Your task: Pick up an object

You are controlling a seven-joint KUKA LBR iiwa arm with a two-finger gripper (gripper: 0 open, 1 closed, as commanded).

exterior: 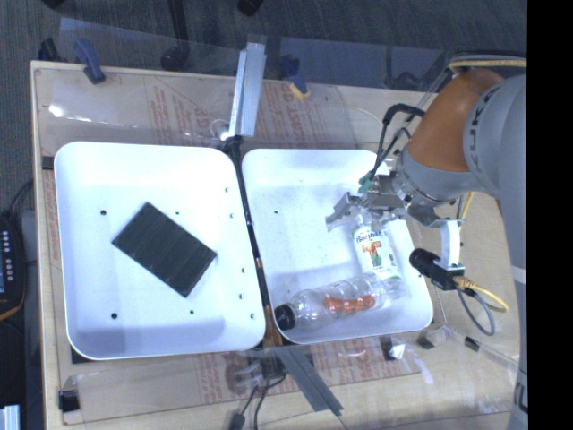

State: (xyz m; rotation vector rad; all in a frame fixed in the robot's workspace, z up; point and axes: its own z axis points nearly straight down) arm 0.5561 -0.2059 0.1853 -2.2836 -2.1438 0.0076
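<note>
In the right bin [269, 204] we see two candidates for picking. A small white bottle [377, 251] with a green and orange label lies against the right wall, its top end pointing up toward the gripper [363, 206]. Just below it, a clear plastic bottle [336, 299] with a black cap lies on its side along the near wall, something orange showing inside. Both seem to have come to rest where the shallow walls stop them, which would explain why they crowd the lower right corner and touch or nearly touch each other.

The gripper hangs low over the bin, directly above the white bottle's upper end, so we judge that bottle to be the target. Whether the tool is released or clenched we cannot tell, and we see nothing held in it.

The label carries dark lettering near its top, too small for us to read; no brand can be made out.

In the left bin [81, 177] a flat dark pad [165, 248] lies at a slant, well apart from the arm [466, 133].
</note>
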